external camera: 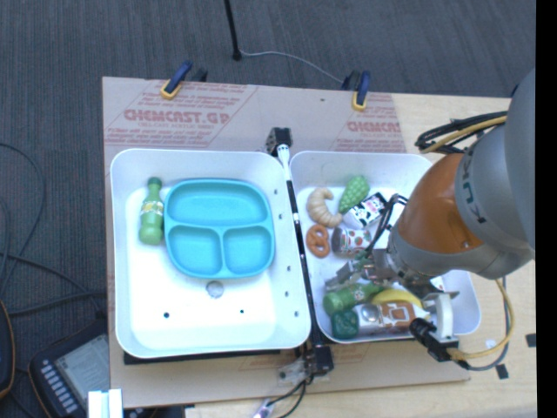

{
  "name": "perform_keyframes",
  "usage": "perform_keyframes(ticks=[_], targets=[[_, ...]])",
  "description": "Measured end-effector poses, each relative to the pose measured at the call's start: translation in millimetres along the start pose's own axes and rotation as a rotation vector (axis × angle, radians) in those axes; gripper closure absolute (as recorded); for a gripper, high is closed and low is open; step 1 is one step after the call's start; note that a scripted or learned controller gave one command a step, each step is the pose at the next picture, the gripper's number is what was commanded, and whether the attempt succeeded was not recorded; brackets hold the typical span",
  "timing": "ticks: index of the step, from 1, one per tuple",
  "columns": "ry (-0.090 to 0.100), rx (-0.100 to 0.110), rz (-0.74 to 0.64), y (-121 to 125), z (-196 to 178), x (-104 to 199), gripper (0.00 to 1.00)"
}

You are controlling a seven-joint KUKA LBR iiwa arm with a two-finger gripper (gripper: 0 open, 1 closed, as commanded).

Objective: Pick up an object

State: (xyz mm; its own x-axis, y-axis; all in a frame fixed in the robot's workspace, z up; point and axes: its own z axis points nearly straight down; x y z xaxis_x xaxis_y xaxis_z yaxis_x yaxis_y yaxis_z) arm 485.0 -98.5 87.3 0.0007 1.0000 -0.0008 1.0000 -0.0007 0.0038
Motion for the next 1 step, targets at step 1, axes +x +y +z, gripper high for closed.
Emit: perform_keyframes(ticks=[1], targets=[[-0.002,-0.005,0.001,1.7,-10.7,-0.5,1.00]])
